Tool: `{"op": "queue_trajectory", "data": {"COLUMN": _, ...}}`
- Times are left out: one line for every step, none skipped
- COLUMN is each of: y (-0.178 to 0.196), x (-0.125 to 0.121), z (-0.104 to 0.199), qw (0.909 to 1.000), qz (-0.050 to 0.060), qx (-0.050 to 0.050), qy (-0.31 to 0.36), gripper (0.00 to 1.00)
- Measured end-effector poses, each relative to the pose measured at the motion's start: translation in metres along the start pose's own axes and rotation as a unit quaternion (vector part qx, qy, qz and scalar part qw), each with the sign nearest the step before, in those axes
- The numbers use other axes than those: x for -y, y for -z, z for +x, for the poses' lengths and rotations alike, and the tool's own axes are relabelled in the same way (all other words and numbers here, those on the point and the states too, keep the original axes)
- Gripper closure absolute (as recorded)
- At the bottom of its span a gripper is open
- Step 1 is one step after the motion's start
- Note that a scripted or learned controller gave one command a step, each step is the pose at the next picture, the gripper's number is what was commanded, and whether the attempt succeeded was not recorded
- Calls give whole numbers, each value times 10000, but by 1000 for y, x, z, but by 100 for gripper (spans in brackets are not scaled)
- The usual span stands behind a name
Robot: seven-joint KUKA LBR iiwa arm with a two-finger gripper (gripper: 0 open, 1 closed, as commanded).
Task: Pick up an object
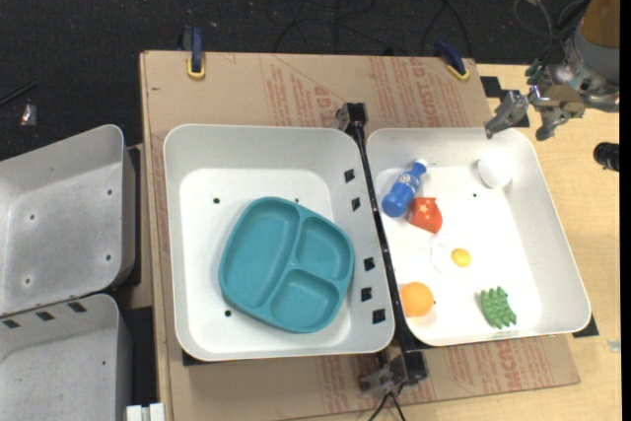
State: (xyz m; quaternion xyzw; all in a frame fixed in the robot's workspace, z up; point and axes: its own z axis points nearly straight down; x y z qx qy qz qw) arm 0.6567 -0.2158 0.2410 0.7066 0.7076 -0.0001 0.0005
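Note:
My gripper (525,120) hangs over the far right corner of the right bin (564,242), with its two fingers spread open and nothing between them. Just below it, inside the bin, lies a white egg-shaped object (493,172). Further left lie a blue bottle (402,189) with a white cap and a red piece (425,213). Toward the front I see a small yellow piece (460,257), an orange ball (418,298) and a green ridged piece (498,307).
The left bin (187,212) holds a teal divided plate (286,263). A black divider (367,202) runs between the two bins. Both rest on a cardboard sheet (276,84) held by clamps at the back. White lids (59,212) lie at the far left.

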Motion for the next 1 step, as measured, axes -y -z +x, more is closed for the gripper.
{"op": "queue_trajectory", "data": {"y": -43, "x": 0, "z": 1, "qw": 10000, "qz": 16, "qx": -3, "qy": 0, "gripper": 0}}
